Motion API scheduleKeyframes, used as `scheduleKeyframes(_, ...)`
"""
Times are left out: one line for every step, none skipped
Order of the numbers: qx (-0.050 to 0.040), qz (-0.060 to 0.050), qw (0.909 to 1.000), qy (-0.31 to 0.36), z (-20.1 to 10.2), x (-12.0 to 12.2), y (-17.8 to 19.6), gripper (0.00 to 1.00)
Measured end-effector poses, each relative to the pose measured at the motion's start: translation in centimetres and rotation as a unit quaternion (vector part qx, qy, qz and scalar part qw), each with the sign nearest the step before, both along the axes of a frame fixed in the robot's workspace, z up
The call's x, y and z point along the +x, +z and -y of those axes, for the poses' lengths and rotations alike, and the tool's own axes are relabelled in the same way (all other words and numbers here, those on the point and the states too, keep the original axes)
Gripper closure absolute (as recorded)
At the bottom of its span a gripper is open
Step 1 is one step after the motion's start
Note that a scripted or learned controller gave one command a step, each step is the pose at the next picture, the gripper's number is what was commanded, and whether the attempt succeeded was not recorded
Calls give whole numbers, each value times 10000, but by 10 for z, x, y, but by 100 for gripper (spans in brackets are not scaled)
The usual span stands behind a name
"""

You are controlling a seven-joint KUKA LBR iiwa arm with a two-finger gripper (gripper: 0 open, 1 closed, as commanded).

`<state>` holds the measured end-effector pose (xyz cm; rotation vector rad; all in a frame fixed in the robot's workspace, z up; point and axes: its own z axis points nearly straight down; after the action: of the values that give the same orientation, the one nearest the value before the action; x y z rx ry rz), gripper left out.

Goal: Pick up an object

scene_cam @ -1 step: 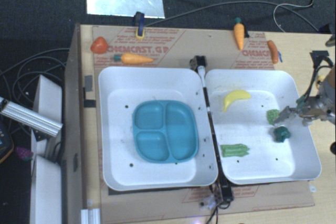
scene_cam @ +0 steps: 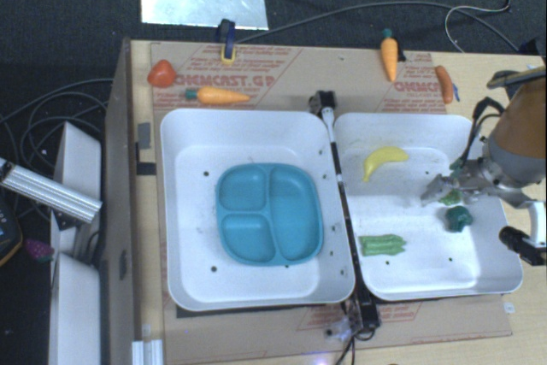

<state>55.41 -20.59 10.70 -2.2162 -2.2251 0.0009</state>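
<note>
The right bin (scene_cam: 427, 278) holds a yellow banana (scene_cam: 385, 158) at its back, a light green pea pod (scene_cam: 382, 245) near its front, and a dark green broccoli-like piece (scene_cam: 458, 218) at the right. My gripper (scene_cam: 443, 191) hangs low over the right bin, just above and left of the dark green piece and right of the banana. A bit of green shows right by its tip. The grey arm (scene_cam: 517, 141) comes in from the right edge.
In the left bin (scene_cam: 188, 150) lies a blue divided plate (scene_cam: 268, 213). On the cardboard behind the bins lie carrots (scene_cam: 215, 96) (scene_cam: 390, 57) (scene_cam: 444, 83), a red tomato (scene_cam: 161, 73) and a clamp (scene_cam: 227, 41). A black bar (scene_cam: 335, 162) separates the bins.
</note>
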Motion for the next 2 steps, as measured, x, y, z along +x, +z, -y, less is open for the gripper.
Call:
scheduleKeyframes(-4, 8, 10000, -11, 1, -19, -23, 0)
scheduleKeyframes(-9, 23, 10000, -4, 1, -18, -12, 100)
